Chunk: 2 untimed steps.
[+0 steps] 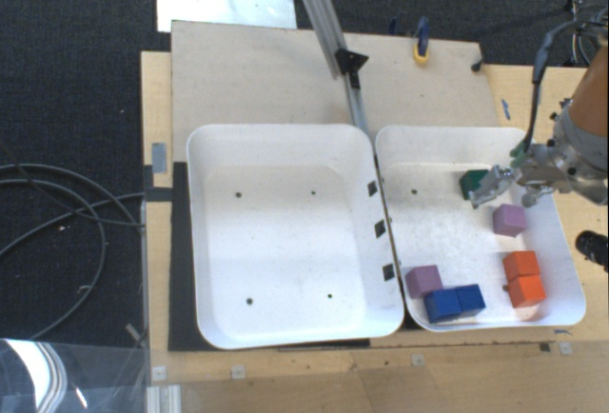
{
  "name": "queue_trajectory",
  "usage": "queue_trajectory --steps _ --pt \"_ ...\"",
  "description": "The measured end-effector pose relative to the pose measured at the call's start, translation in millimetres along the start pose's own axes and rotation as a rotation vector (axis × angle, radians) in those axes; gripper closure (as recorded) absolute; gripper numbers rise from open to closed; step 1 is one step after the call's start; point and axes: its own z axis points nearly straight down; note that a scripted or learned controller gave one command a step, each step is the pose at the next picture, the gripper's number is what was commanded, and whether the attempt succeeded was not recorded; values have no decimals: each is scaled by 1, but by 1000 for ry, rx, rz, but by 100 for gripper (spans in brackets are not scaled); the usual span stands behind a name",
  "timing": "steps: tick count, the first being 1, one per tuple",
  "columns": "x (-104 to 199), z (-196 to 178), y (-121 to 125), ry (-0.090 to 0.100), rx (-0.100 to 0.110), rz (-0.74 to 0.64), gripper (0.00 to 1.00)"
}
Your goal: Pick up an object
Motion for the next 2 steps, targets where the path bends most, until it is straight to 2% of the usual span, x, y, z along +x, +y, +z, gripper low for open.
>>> queue_trajectory --steps 1,2 --pt "-44 4 33 -3 -2 2 0" --pt "-12 7 57 -1 -2 -5 0"
